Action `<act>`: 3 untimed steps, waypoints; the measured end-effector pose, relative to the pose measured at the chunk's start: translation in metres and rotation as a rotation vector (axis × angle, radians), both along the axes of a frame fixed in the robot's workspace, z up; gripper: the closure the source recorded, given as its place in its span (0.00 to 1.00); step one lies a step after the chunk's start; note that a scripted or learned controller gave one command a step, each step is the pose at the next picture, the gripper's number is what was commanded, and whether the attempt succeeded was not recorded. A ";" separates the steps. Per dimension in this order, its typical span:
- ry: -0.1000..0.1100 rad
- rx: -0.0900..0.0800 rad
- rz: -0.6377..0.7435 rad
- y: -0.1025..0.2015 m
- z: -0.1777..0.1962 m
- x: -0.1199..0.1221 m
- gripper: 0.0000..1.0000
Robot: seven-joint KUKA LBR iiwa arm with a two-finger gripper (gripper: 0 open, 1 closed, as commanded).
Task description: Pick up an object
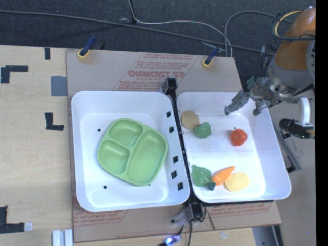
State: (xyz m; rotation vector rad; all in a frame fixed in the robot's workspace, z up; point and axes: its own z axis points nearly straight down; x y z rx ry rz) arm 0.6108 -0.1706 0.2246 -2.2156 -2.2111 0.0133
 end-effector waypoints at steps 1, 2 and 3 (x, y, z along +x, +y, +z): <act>-0.013 -0.002 0.004 0.000 0.008 0.003 0.00; -0.007 -0.002 0.004 0.004 -0.057 0.002 0.00; -0.007 -0.002 0.003 -0.003 -0.119 0.001 0.00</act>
